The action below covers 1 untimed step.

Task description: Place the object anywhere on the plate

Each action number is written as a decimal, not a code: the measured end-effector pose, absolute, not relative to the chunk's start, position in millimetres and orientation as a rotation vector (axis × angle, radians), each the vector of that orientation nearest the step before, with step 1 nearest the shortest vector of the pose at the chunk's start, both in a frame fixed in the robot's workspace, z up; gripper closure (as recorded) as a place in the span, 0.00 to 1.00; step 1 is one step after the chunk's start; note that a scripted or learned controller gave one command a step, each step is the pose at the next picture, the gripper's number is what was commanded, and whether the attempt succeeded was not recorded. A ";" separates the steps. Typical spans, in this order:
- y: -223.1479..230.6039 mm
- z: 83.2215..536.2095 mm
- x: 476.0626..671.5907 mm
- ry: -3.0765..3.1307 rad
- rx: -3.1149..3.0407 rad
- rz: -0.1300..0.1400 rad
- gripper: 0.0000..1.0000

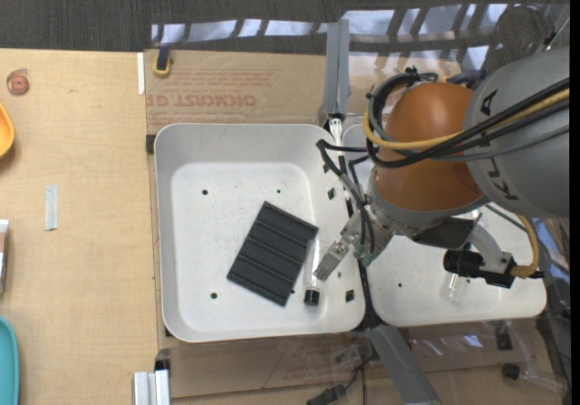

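A black ribbed rectangular plate (273, 252) lies flat and slightly turned in the left white bin (181, 168), right of its middle. My gripper (319, 284) reaches down into this bin's front right corner, just right of the plate's lower right edge and close to the bin wall. Its dark tip sits near the bin floor, apart from the plate. I see no object between plate and gripper, and none resting on the plate. The arm's orange band (426, 145) and grey wrist hide most of the right bin (507, 299).
The wall shared by the two bins runs right beside the gripper. Cables loop around the wrist. A small pale, clear-looking item (452, 286) lies in the right bin near the front. Cardboard (236, 91) lies behind the bins, and a wooden bench top (72, 213) spreads to the left.
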<state>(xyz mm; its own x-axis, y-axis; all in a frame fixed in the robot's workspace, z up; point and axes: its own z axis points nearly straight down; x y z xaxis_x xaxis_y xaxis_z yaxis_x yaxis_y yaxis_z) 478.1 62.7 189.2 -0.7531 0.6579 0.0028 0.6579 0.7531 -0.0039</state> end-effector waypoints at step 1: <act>114.9 137.2 526.1 -3.137 -0.098 0.000 0.00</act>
<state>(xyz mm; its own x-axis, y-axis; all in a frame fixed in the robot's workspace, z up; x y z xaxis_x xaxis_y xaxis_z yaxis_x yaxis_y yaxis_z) 526.1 114.9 137.2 -0.9980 0.0624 0.0029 0.0624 0.9980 -0.0002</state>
